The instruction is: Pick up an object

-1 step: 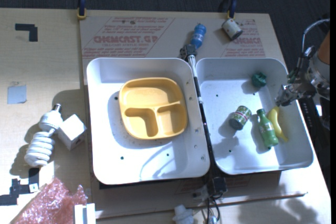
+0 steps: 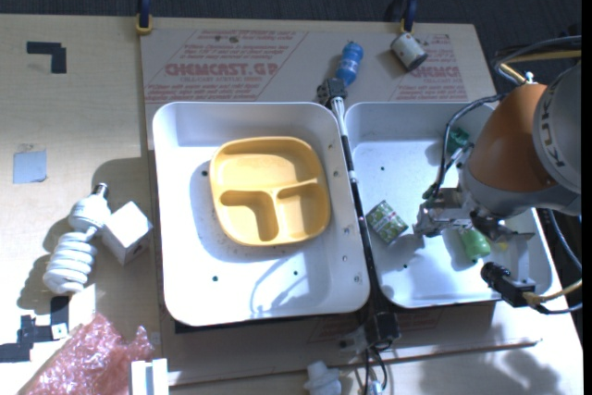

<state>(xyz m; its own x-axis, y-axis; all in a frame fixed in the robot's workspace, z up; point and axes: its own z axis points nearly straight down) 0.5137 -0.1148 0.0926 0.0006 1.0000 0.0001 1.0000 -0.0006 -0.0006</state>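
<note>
In the right bin (image 2: 407, 282), a small green and white patterned packet (image 2: 386, 221) lies near the left wall. A light green object (image 2: 474, 243) lies further right, partly under the arm. My gripper (image 2: 442, 219) hangs low over the middle of this bin, between the two, just right of the packet. The orange wrist band (image 2: 504, 148) above covers most of it. A yellow divided tray (image 2: 270, 191) sits in the left bin (image 2: 185, 227).
Behind the bins a blue bottle (image 2: 349, 62) and a small grey fitting (image 2: 407, 50) lie on the board. Left of the bins are a white spiral bulb (image 2: 74, 250), a white cube (image 2: 127, 228) and pink wrap (image 2: 88, 356). Cables (image 2: 518, 287) run along the right bin's near right corner.
</note>
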